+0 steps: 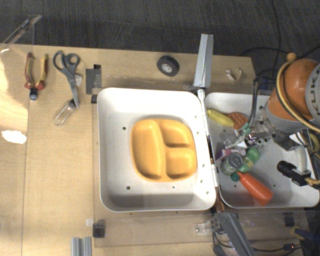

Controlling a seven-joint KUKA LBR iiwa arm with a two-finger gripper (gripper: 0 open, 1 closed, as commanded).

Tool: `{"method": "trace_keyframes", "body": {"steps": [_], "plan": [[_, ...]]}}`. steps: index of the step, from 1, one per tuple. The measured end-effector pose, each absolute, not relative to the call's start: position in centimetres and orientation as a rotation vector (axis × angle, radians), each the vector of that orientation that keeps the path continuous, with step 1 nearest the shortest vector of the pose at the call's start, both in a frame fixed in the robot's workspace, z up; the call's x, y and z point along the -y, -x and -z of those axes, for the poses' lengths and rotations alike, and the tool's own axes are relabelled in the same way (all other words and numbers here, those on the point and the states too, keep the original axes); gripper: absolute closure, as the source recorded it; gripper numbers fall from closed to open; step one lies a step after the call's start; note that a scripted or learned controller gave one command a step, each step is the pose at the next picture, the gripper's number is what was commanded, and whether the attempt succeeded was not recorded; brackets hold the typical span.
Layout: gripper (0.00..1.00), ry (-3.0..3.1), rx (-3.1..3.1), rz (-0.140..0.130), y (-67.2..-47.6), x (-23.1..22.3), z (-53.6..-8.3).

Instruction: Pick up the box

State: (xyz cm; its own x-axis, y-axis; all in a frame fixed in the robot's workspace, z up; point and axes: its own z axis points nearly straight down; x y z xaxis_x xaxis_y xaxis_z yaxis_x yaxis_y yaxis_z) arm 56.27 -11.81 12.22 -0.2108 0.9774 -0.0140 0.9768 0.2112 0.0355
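Yellow divided box (162, 148) sits mid left bin (113, 188), ctr frame, well apart to left of gripper (249, 135), which hangs low over clutter in right bin (301, 196); gripper spread or closed: can't tell; box approx square, no clear long axis.

A compartmented tray (164, 149) lies in the left bin (113, 143). The right bin (304, 196) holds a carrot (254, 188) and a banana (220, 116). Scissors (69, 73) and pliers (35, 73) lie left, on the bench (53, 169).
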Motion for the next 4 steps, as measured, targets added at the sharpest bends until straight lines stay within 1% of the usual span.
{"method": "trace_keyframes", "body": {"steps": [1, 2, 3, 4], "plan": [[0.00, -2.141, -2.218, -0.039, -57.1, 10.1, -11.0], [1.00, -2.130, -2.217, -0.053, -57.5, 9.9, -12.4], [1.00, -1.507, -2.748, -0.007, -54.9, 3.1, -23.8], [1.00, -1.871, -2.515, -0.009, -52.8, -0.4, -31.9]]}}
